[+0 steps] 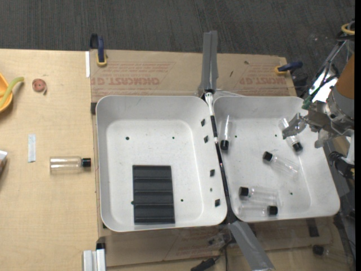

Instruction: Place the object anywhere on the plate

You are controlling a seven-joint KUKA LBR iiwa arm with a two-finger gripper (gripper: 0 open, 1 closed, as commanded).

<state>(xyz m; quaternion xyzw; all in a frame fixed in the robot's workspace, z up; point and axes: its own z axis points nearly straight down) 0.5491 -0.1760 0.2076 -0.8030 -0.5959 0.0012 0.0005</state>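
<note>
A black ridged plate [152, 195] lies flat in the left bin [113, 117], near its front. Several clear vials with black caps lie in the right bin [316, 208]: one along the left wall [224, 134], one near the middle [279, 161], two toward the front [256, 194] [272, 210]. Another small vial [296, 145] lies at the right, just below my gripper [291, 126]. The gripper hangs over the right bin's far right part, reaching in from the right edge. Nothing can be made out in it.
On the wooden bench left of the bins lie a clear vial [70, 163], a small white strip [31, 148] and a brown disc [38, 84]. Clamps [97, 48] [287, 68] hold the cardboard behind the bins. A metal bar [210, 61] stands between them.
</note>
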